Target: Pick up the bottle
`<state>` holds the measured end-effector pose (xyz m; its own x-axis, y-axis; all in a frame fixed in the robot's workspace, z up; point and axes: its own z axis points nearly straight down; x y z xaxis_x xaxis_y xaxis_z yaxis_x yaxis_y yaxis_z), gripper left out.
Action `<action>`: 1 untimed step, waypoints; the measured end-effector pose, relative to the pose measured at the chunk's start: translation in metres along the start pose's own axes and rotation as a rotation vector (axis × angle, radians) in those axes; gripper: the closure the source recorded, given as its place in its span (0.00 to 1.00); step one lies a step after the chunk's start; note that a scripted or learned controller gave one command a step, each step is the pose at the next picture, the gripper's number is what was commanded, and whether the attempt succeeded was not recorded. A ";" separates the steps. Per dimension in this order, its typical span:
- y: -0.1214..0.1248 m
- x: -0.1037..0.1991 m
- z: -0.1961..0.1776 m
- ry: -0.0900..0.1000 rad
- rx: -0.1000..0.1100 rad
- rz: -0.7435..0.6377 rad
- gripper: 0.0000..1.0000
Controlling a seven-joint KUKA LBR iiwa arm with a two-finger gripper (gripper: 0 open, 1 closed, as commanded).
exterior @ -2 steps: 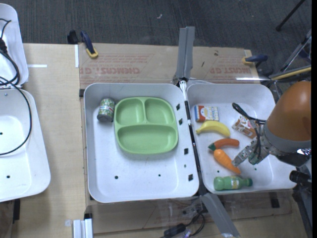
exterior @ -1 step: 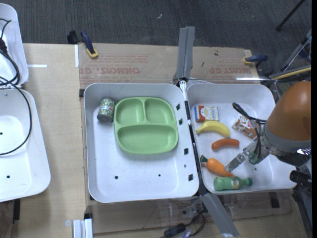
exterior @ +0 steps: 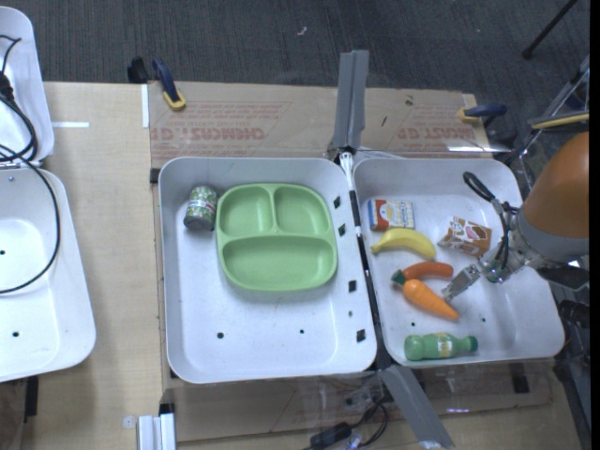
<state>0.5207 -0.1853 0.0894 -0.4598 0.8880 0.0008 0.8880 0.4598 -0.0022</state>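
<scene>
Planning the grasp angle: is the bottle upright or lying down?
Lying down: the bottle rests on its side in the right bin, cap pointing right.

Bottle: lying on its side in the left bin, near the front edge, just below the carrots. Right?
Wrong bin. The camera view shows the bottle lying on its side in the right bin, near the front edge, just below the carrots. The left bin holds the green divided plate and a small can.
</scene>
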 end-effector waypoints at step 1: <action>-0.002 -0.011 0.000 0.000 -0.001 0.081 0.00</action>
<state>0.5242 -0.1960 0.0898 -0.3867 0.9222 0.0004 0.9222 0.3867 -0.0015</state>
